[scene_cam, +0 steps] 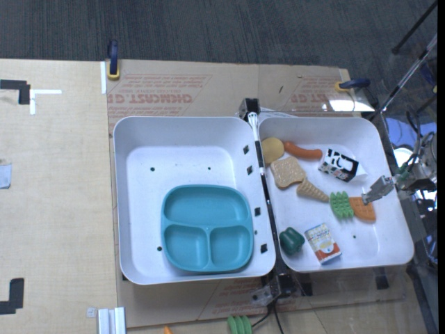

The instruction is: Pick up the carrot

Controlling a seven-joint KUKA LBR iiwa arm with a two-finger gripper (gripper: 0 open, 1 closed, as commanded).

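carrot [356, 208] lies in the right bin [389, 252], orange body with green top, near the bin's right wall. gripper [379, 188] sits just at the carrot's orange end; cannot tell its opening. carrot not lifted, grasp and lift remain. cone [313, 192] just left of carrot; bare floor below it.

The carrot [355, 208], a toy with a short orange root and a ridged green leafy top, lies flat on the floor of the right bin [389, 245], toward that bin's right wall and about midway between its far and near ends. Its long axis runs left to right, with the green top pointing left and the orange root to the right. The green top lies just beside the wide end of a tan cone [313, 191].
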